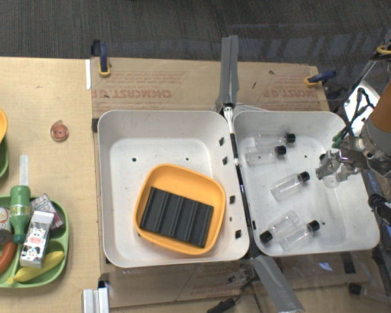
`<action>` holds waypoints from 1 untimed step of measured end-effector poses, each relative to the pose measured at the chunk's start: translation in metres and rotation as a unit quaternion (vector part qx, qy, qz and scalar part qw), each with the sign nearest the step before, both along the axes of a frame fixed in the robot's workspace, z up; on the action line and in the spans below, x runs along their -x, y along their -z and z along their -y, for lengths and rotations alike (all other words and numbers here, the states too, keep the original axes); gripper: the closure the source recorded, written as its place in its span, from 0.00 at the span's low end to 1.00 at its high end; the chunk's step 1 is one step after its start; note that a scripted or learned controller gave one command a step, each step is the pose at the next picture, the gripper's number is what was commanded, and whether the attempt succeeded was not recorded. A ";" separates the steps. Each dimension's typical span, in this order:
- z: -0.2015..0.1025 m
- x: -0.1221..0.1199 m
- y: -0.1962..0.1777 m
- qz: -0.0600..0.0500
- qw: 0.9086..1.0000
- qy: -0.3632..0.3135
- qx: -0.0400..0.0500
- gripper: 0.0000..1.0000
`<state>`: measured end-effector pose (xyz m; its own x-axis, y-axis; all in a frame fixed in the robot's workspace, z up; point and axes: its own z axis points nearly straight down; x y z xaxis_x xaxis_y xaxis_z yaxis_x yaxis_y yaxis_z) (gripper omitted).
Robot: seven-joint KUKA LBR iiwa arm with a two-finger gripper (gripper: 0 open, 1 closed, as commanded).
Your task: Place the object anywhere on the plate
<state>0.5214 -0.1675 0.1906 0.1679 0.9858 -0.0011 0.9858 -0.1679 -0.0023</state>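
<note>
Vials (293, 230) with black caps are lying scattered across the right bin (352, 243), nearest ones by its front wall. Left of them, an orange plate (212, 186) is carrying a black ridged tray (177, 216). Farther right, the gripper (329, 172) is hovering; its grip cannot be told.

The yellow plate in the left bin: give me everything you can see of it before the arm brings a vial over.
The yellow plate is a rounded-square dish with a raised rim, plastic by its look, lying flat and turned slightly in the left bin, toward its front. A black ribbed block lies across its middle and covers most of the floor. Only the rim and narrow yellow strips around the block are bare. The gripper is over the right bin, apart from it.
</note>
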 end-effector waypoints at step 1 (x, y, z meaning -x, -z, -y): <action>-0.047 0.045 0.063 -0.001 0.998 -0.070 -0.001 1.00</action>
